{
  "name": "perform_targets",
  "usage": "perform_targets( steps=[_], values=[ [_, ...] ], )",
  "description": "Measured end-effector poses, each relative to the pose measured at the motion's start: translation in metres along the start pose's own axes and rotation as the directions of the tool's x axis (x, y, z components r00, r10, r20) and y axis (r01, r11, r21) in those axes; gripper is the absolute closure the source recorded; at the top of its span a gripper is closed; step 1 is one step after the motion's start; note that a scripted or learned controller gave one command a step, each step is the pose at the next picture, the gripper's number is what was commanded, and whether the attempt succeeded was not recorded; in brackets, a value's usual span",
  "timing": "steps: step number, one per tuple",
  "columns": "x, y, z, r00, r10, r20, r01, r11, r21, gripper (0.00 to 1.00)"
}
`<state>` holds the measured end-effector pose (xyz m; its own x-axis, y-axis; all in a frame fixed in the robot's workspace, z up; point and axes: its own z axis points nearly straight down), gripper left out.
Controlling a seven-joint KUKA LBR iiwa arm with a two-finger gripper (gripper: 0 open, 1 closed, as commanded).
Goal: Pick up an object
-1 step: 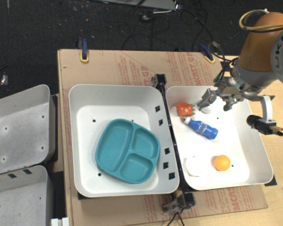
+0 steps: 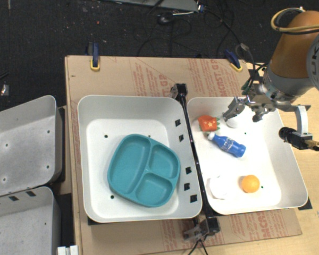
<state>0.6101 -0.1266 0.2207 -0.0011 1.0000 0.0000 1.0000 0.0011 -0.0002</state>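
White plastic forms the two shallow bins on the bench, and the claw (image 2: 243,110) hangs over the far part of the right bin (image 2: 287,179), with the grey and orange arm (image 2: 295,52) reaching in from the right side of the camera view. Its two fingers look spread apart, one pointing down-left and one down-right, though the dark metal is small against the bin and the gap is hard to judge for certain. Nothing sits between them.

Just down-left of the claw, almost under the left fingertip, lies a small white round piece (image 2: 232,123), too small to name. Further left of the claw, near the bin's inner wall, rests a red block-like object (image 2: 207,123) with some orange on it. Below the claw and slightly left lies a blue bottle (image 2: 228,145) on its side, its white cap toward the red object. Well below the claw, toward the near edge of the bin, sits an orange ball (image 2: 250,184), and just left of the ball a flat white object (image 2: 218,187) that nearly blends with the bin floor.

Far to the claw's left, the left bin (image 2: 95,116) holds a teal divided tray (image 2: 143,170) lying flat.
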Motion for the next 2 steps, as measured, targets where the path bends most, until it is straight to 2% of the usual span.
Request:
perform_targets(
  steps=[2],
  values=[
    [0.013,-0.002,0.123,1.0,0.001,-0.001,-0.001,1.0,0.005,0.0]
  ],
)
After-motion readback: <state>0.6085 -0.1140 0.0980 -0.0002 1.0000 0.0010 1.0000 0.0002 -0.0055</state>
